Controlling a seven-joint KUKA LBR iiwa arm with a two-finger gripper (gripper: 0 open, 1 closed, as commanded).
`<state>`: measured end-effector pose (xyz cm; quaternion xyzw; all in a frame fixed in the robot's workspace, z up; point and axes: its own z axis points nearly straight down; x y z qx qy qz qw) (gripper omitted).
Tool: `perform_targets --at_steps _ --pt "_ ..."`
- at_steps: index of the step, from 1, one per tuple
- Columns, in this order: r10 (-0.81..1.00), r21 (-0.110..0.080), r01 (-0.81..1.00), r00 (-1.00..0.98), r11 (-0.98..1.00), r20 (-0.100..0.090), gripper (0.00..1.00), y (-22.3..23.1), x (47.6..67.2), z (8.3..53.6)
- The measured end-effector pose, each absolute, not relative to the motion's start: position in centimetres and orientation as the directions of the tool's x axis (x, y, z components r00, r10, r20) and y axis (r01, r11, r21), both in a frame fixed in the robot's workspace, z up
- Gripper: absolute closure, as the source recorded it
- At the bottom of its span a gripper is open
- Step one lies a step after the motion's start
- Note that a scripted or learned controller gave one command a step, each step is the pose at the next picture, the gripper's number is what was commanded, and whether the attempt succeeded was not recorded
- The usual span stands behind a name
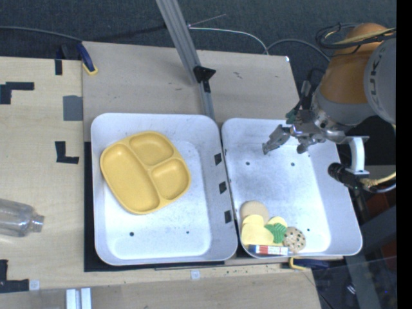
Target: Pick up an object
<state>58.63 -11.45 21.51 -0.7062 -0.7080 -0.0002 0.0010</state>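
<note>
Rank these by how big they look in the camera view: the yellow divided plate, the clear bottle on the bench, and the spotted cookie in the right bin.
1. yellow divided plate, by far the largest.
2. clear bottle, though the view's left edge cuts it off, so its full size is unsure.
3. spotted cookie, the smallest.

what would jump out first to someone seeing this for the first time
The yellow divided tray stands out first, lying in the left bin. Next comes the grey and orange arm reaching in from the right, its gripper open over the upper part of the right bin with nothing between its fingers. Then the small heap of toy food in that bin's near left corner.
</note>
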Motion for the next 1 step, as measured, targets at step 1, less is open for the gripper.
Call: perform_targets --at_steps 1 --pt "1.000 0.001 1.000 -0.003 0.003 0.001 0.00 -11.14 59.47 23.66"
